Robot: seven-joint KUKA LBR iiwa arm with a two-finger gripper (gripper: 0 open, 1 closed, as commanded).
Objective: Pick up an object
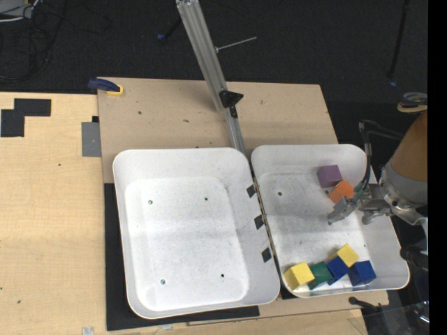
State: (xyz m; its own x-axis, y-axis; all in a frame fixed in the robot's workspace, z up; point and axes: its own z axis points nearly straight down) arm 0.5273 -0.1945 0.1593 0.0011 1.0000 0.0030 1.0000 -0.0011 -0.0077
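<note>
I've got the tool [347,211] low in the right bin [293,160], close to its right wall, w/ the orange block [341,190] just above it and the purple block [329,175] touching or nearly touching the orange one on its upper left. From this slanted view I can't tell how far apart the tips are, and I see nothing between them, so I won't call it a hold. The other candidates sit in a tight cluster at the bin's bottom edge: yellow block [301,275], green block [321,273], a second yellow block [347,254] and two blue ones, near each other and well apart from the tool.

Risks as I judge them:
- Tool looks offset from the orange block, not over it. Closing here could catch an edge & flick it toward the purple one, or close on air.
- Orange & purple are so near each other that a tip may wedge between them or shove both.
- Bin wall is close on the right; a tip could scrape it or tilt the bin.
- The left bin [140,160] isn't involved.
</note>
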